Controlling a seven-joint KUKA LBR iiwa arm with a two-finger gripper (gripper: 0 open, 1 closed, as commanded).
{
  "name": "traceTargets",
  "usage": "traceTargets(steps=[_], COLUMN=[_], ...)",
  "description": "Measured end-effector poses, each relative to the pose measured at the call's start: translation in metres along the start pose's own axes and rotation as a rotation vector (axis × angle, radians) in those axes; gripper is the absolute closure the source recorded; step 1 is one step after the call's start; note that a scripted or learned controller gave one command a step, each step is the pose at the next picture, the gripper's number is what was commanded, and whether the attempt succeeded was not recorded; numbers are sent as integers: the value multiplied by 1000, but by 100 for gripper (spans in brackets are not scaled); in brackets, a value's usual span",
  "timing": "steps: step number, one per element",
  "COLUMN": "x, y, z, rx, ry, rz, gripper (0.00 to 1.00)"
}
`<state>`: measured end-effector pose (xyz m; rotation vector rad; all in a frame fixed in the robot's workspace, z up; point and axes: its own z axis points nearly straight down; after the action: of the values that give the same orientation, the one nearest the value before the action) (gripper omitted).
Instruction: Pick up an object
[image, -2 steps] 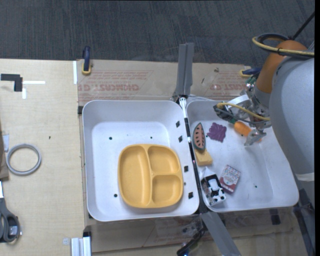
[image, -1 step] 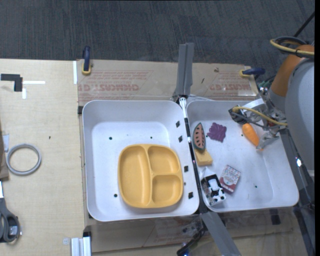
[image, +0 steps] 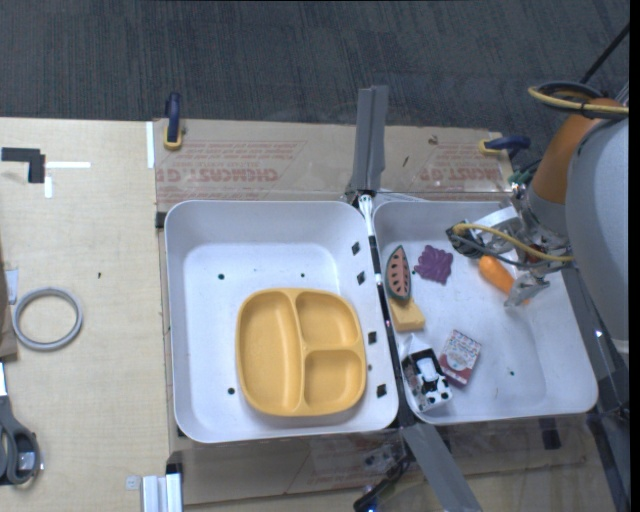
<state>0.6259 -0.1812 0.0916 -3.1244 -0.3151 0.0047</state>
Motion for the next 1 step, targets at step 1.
traceTargets(steps=[1], x=[10], y=[44], z=[-37], rx=[-1], ry=[1], rz=[1], gripper=[0])
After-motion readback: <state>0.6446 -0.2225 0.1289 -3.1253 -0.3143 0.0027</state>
